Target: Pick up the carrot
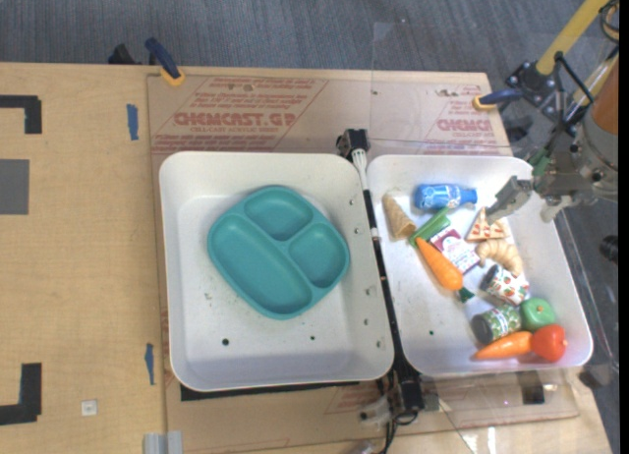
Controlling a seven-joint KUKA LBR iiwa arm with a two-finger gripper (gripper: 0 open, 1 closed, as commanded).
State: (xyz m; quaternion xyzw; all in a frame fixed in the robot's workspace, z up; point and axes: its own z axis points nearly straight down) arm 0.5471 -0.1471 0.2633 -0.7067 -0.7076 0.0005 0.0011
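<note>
I hover the hand (521,197), its opening impossible to tell, over the right bin (575,285) where the carrot (438,261) lies mid-bin beside a small carton (454,246); light, rigid, likely slick plastic, best pinched across its thick middle.

We see the right bin (575,290) crowded along its right side: a carrot (438,263) lies hemmed by a small carton (454,246) touching it and a croissant (500,251) near it. Bare floor lies left of and below the carrot, so we find room to pass there
</note>
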